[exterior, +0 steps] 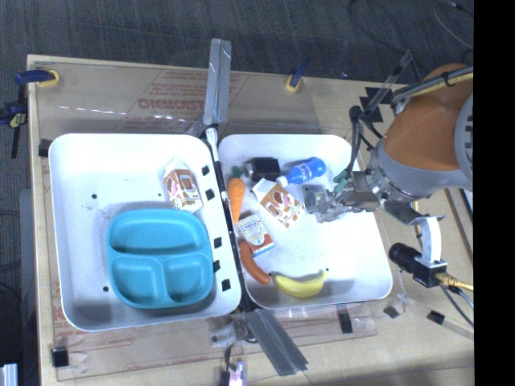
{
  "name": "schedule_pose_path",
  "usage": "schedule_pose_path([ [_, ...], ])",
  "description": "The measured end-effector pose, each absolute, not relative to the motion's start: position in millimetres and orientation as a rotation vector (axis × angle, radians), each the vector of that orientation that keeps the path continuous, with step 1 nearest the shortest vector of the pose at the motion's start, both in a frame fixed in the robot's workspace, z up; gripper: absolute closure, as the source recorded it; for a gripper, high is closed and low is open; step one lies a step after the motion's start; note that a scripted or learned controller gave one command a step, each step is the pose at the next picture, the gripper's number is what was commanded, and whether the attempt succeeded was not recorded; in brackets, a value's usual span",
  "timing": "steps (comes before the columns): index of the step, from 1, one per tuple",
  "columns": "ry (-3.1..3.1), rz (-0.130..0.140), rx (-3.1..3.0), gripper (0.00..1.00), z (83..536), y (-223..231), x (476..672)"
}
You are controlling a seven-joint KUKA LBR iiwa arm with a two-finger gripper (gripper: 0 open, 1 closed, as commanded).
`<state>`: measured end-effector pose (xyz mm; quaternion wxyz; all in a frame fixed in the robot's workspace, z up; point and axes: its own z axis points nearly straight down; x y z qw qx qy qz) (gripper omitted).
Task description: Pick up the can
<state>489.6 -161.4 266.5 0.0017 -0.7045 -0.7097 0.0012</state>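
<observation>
A small dark can-like object lies at the back of the right bin, next to a blue bottle. My gripper hangs low over the middle right of that bin. It sits just right of a white and brown carton and below the blue bottle. The dark object is well to the gripper's upper left and apart from it. Nothing shows in the gripper's hold.
The right bin also holds a carrot, a small carton, a sausage and a banana. In the left bin are a blue divided tray and another carton.
</observation>
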Motion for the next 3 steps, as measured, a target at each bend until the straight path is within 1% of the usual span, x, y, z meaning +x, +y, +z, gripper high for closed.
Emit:
schedule_pose_path([
  [1,-2.238,0.006,-2.201,0.0,207.9,-210.6,538.0],
  [2,-2.029,0.004,-2.397,0.0,250.1,-166.7,543.9],
  [3,-2.047,0.007,-2.377,0.0,148.5,-198.5,527.4],
])
